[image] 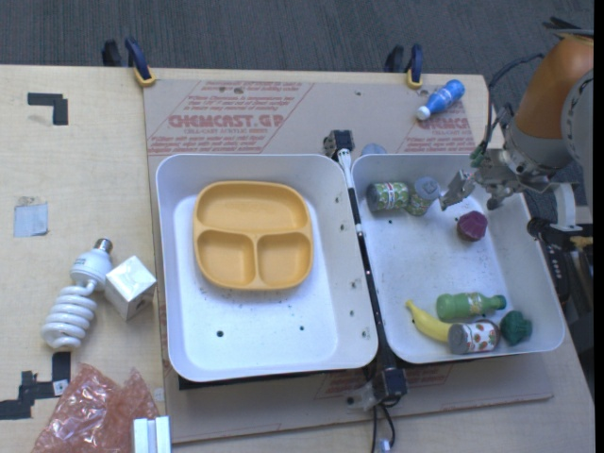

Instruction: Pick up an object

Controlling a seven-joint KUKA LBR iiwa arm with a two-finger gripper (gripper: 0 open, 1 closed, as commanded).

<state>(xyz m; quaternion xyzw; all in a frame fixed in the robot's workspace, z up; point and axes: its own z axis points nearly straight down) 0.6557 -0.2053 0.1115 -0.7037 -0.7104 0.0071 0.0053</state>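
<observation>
While the grey arm (557,102) with its orange band reaches in from three o'clock, its jaws (469,185) hang over the upper part of the right bin (528,253), and whether they are spread or pressed together I cannot tell; nothing is seen between them. Just below them, toward five o'clock, a dark magenta object (472,225) lies on the bin floor, apart from the metal. At nine o'clock from the jaws a green can (388,196) lies on its side with a small grey object (427,188) close beside it.

Along the bin's six o'clock edge sits a cluster: a green bottle (469,304) on its side, a yellow banana (427,321) curving beneath it, a red-and-white can (473,336) touching the banana's end, and a dark green lump (515,327) at three o'clock of that can.

At nine o'clock the left bin (189,338) holds a yellow divided tray (253,233) with three compartments, lying flat in the upper half.

Outside the bins, a blue-and-white bottle (441,99) rests on the surface (85,187) toward twelve o'clock of the right bin. Far toward nine o'clock lie a spiral light bulb (75,295), a white cube (130,282) touching it, and a crumpled reddish wrapper (94,411) at the seven o'clock corner.
</observation>
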